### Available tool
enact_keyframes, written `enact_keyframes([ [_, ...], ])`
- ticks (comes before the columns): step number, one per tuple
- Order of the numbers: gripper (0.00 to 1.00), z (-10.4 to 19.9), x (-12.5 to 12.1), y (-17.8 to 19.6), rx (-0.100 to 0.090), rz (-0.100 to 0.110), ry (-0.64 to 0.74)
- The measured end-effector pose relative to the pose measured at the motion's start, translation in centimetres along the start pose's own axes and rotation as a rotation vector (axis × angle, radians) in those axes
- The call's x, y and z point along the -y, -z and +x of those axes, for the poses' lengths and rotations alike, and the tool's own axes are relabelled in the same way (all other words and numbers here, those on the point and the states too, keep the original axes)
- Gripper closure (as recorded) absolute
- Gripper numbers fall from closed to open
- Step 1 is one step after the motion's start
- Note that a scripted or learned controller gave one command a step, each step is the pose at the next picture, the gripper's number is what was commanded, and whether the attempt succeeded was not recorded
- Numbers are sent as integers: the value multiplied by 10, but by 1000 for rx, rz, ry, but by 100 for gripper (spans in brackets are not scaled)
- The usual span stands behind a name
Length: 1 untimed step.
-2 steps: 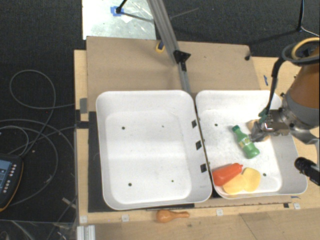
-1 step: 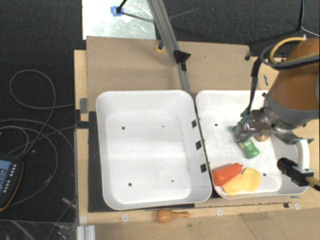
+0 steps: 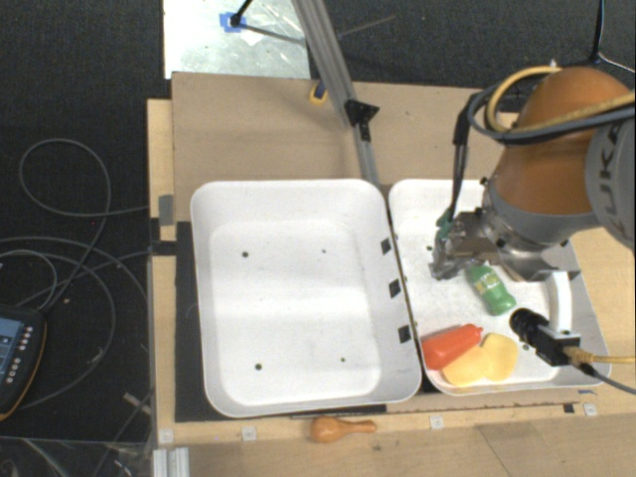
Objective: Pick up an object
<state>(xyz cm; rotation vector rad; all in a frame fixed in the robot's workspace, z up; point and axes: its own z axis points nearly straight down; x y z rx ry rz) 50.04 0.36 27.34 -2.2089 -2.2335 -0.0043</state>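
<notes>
My gripper (image 3: pixel 447 256) hangs low over the right bin (image 3: pixel 412 202), near the bin's middle. Its fingers are dark and too small to read. A green bottle-like object (image 3: pixel 490 290) lies just right of and below the gripper, partly under the wrist. A red-orange object (image 3: pixel 451 345) and a yellow one (image 3: pixel 484 361) rest side by side at the bin's near edge. The orange-banded arm covers the bin's right part.
The left bin (image 3: pixel 288 296) sits beside the right one, with black clips on the shared rim. A small wooden-coloured pear-shaped object (image 3: pixel 341 427) lies on the bench in front of the bins. A grey camera pole (image 3: pixel 333 68) slants over the bench's back.
</notes>
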Motion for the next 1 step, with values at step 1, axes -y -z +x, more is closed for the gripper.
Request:
enact_keyframes([
  [1,100,54,3,-16,0,3,-1],
])
